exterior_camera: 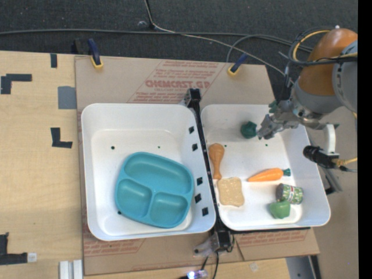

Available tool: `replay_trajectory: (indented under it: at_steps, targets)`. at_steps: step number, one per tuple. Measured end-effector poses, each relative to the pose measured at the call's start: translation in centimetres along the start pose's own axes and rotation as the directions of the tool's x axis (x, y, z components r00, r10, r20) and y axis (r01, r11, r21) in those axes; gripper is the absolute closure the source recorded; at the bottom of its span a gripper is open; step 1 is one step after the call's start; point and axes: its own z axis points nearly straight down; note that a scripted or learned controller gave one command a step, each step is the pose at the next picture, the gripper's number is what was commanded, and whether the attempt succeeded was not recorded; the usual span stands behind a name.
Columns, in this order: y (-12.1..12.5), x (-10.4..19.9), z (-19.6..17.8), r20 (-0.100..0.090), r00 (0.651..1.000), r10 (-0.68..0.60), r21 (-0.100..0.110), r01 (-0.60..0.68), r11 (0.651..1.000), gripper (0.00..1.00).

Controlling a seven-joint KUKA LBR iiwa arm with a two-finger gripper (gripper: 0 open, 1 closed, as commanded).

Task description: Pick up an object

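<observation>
While just beside the gripper (268, 130) (grip state unclear), 1 small, rounded, dark-green object (249, 130) in the right-hand bin (317, 213).

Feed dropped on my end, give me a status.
Gripper low over right bin, beside dark green object; nothing seen held. Carrot, can apart from it, nothing in the way.

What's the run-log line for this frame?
arm: over right bin | end effector: beside small dark green round object, grasp unconfirmed | right bin: orange toy carrot, toast slice | left bin: teal divided plastic tray
</observation>
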Motion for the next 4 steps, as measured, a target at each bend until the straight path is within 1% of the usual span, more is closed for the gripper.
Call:
replay_trajectory:
  at_steps: [1, 2, 3, 4]
  targets:
    - [0.7, 0.4, -4.5, 0.001, 1.0, 0.0, 0.0, 0.0, 1.0, 1.0]
    - [0.9, 0.4, -9.9, 0.001, 1.0, 0.001, -0.001, -0.001, 1.0, 1.0]
    - [-0.1, 6.2, -9.6, -0.002, 1.0, -0.003, 0.005, 0.003, 1.0, 1.0]
    - [-0.2, 10.6, -8.0, -0.001, 1.0, -0.003, 0.006, 0.003, 1.0, 1.0]
